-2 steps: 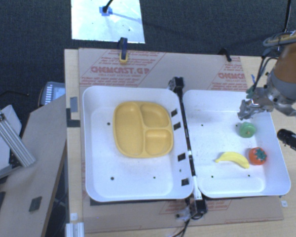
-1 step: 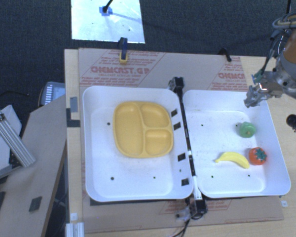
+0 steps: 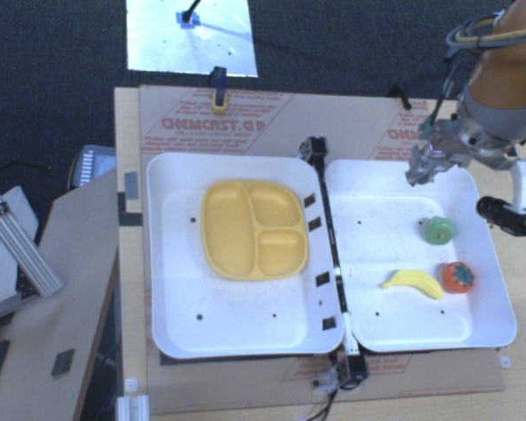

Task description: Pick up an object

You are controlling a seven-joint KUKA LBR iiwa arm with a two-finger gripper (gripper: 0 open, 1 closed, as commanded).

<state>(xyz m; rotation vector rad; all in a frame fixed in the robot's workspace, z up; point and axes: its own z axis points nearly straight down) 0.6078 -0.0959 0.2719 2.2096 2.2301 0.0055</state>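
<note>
Nothing picked yet: small metal two-finger pincer (image 3: 419, 175) poised bare above the right white bin's (image 3: 368, 333) far edge, finger gap unclear, with green round fruit (image 3: 437, 230), red tomato (image 3: 458, 276), yellow banana (image 3: 414, 282) lying below, apart.

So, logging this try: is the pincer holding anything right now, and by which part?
Nothing is held. The pincer hangs over the right bin's far edge, apart from the green fruit, banana and tomato.

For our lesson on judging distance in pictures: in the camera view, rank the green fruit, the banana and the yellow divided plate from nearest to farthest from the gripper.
From the gripper:
1. Green fruit, right bin, just below it.
2. Banana, right bin, lower down.
3. Yellow divided plate, left bin, across the divider.
</note>
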